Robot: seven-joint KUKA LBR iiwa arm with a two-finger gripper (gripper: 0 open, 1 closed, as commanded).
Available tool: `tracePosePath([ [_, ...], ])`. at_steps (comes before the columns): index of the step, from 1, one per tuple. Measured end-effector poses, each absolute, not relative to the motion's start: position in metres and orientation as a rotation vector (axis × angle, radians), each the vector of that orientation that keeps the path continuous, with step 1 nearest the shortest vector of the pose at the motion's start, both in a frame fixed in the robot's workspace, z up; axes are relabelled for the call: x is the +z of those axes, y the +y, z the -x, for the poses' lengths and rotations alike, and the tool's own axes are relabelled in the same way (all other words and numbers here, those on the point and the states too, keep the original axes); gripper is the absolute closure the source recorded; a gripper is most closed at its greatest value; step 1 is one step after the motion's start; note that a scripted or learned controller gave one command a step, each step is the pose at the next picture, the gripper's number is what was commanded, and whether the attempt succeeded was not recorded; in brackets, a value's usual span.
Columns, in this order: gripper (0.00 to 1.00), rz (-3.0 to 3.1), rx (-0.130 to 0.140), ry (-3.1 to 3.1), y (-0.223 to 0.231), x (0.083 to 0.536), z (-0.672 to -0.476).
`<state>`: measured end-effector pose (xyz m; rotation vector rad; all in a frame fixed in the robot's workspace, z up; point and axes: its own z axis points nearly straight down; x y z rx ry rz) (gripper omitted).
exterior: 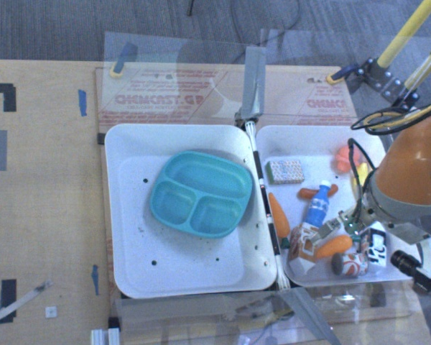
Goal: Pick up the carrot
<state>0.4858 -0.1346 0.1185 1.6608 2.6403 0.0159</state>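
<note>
Carrot (278, 217) lay in the right bin (302, 153), hard against its left wall at about 9 o'clock from the bin's centre, long axis running roughly 12 to 6, tip toward 12. Nothing was on top of it; the dividing wall was touching or nearly touching its left side.

Gripper (353, 225) sat low at about 4 o'clock in the same bin, over the clutter, well apart from the carrot. Couldn't tell whether it was spread or pressed together, arm body blocked that. No sign of anything in it.

Clutter near the gripper: blue bottle (318, 205) around the bin's centre, an orange rounded piece (333, 246) at 5 o'clock, a small red-and-white can (350, 264) just beside it, a printed packet (303, 243) at 6 o'clock. Speckled block (285, 170) at 11 o'clock, just above the carrot's tip. Left bin (129, 149) held a blue divided plate (201, 194).

My read: approach step, grasp not begun. Next move called for a shift toward 9 o'clock across the bin, clearing the bottle, then turning the wrist so the closing direction ran 3 to 9 across the carrot's narrow width. Tight spot would be the wall side: little room for one finger between carrot and wall. The similar orange piece near the gripper was a likely wrong target.
</note>
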Motion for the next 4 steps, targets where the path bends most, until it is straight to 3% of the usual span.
tracePosePath([
  [1, 0.00, -1.625, 0.006, 2.675, -0.173, 0.088, -0.482],
  [2, 1.00, -1.635, 0.010, 2.656, -0.179, 0.100, -0.484],
  [3, 0.00, -1.638, 0.009, 2.655, -0.180, 0.100, -0.483],
  [4, 0.00, -1.398, 0.001, 2.799, -0.130, 0.089, -0.482],
])
